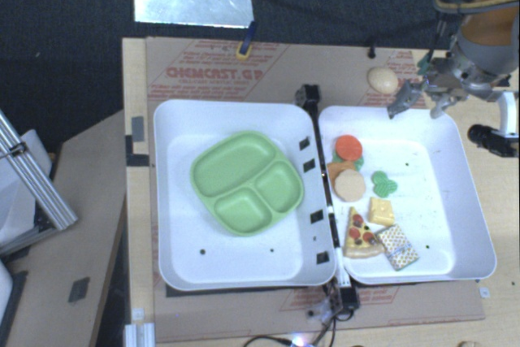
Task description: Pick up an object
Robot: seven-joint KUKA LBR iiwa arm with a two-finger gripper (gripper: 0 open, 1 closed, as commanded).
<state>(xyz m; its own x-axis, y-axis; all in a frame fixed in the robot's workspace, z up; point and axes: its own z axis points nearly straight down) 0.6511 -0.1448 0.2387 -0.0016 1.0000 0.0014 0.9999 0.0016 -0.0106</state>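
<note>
Camera view from above has the gripper (418, 101) spread wide and empty over the right bin's (455, 199) far rim, well apart from the toy food clustered by the divider: tomato slice (348, 147), cookie (350, 186), pizza slice (361, 236). Descending here risks striking the rim, and the tight cluster invites a slipped grasp.

right bin (455, 175) right half open, toys (361, 203) crowd left

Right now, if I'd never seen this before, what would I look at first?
Probably the big green divided plate, sitting alone in the left white bin. Next, the bright toy food clustered along the left side of the right white bin, like the pizza slice and red tomato. The gripper hovers open above that bin's far edge.
</note>
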